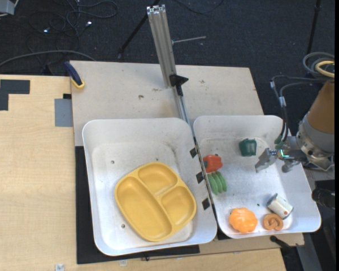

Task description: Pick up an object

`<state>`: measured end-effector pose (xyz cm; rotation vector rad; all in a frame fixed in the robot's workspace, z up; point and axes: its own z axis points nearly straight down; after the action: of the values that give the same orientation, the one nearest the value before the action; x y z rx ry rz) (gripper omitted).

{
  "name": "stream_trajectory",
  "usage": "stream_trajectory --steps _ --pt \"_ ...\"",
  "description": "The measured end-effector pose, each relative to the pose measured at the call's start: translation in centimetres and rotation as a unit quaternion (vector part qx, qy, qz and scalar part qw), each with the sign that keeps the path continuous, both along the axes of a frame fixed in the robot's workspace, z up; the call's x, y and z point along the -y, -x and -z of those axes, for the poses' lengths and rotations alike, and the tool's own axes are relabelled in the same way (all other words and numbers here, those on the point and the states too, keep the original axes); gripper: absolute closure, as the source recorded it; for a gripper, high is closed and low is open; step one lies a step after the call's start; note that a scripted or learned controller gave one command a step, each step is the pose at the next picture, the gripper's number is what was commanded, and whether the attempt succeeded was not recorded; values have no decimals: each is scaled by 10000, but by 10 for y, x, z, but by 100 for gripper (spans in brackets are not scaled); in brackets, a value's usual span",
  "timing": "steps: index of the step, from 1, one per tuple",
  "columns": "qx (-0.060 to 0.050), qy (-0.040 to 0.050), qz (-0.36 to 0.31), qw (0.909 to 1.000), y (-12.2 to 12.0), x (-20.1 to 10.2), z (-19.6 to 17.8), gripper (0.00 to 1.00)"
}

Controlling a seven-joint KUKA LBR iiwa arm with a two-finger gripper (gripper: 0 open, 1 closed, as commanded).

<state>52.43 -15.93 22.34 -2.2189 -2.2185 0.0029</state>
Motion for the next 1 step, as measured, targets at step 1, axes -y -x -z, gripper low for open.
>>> stream_trajectory --steps 1 --pt "3 1 0 10000 0 0 0 0"
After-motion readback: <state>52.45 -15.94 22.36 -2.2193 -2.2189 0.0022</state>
